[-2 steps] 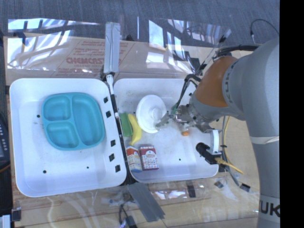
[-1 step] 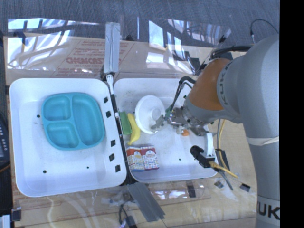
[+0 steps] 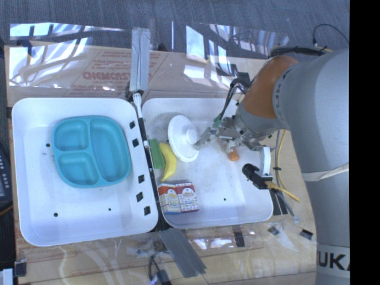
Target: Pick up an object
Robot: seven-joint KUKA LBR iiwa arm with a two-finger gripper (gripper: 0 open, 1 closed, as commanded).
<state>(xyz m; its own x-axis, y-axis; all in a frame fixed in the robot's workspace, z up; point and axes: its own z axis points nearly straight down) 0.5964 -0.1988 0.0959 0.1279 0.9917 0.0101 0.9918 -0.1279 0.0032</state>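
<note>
Reach is made from the right bin's right edge, where the gripper (image 3: 209, 134) hangs low over the bin's middle, close against the white round dish (image 3: 181, 138). Whether its fingers are spread or closed cannot be told from this slant, and nothing is seen held between them.

No single object is named by the task, so the nearest candidate is judged to be the white dish, lying just to the gripper's left, toward the divider between the bins, and tilted on edge rather than flat. Beyond it, against the right bin's left wall, a banana (image 3: 168, 161) is laid with its long axis running from the far edge toward the near edge, and a green object (image 3: 156, 154) is set beside it along the same wall. A small carton (image 3: 178, 198) with red and white print is placed at the near left corner of the right bin (image 3: 231, 209). A small orange item (image 3: 234, 156) lies just below the wrist, toward the right edge.

By count: one dish, one banana, one green object, one carton and one orange item in the right bin; one turquoise divided plate (image 3: 92, 151) of three compartments in the left bin (image 3: 35, 218).
</note>
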